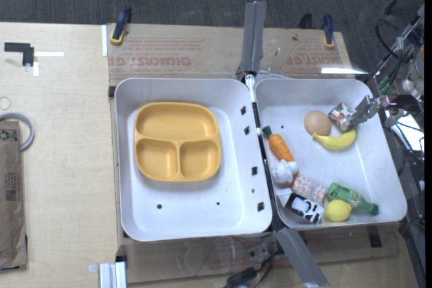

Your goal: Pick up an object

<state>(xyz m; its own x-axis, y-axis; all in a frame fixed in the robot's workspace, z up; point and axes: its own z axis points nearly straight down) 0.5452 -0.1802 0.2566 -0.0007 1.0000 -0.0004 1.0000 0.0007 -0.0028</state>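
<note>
The right bin holds the loose objects. A tan egg-shaped ball lies beside a yellow banana, with a small red-and-white can just right of the ball. My gripper reaches in from the right edge and its tip is at the can; whether it touches the can is unclear. Along the bin's left wall lie an orange carrot and a white item. Near the front sit a striped packet, a green bottle, a lemon and a black-and-white item.
The left bin holds a yellow divided plate. A grey divider bar runs between the bins at the back. Cardboard lies behind the bins, held by blue clamps. Cables and arm hardware crowd the right edge.
</note>
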